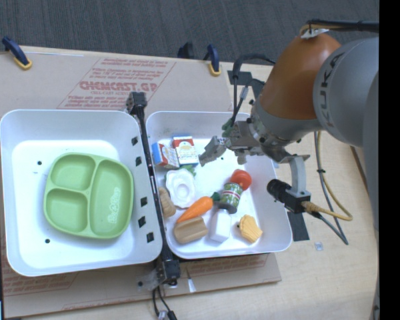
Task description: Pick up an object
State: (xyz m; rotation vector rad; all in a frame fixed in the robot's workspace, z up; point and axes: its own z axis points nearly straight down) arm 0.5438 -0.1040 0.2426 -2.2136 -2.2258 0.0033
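Note:
My gripper [212, 150] hangs over the upper middle of the right bin [280, 235], just right of a small red and white carton [185, 150]. Below it lie a white round cup [181, 186], an orange carrot [196, 209] and a small green bottle [229, 196]. The bottle lies beside a red tomato [241, 177]. Along the bin's near side are a brown bread roll [190, 231], a white block [219, 227] and a yellow corn piece [250, 229]. Nothing can be seen held in the gripper.
A green divided plate [88, 195] lies in the left bin [13, 135]. A blue item [157, 155] and a tan piece [165, 203] rest against the right bin's left wall. The arm's grey and orange body [300, 79] overhangs the right bin's upper right corner.

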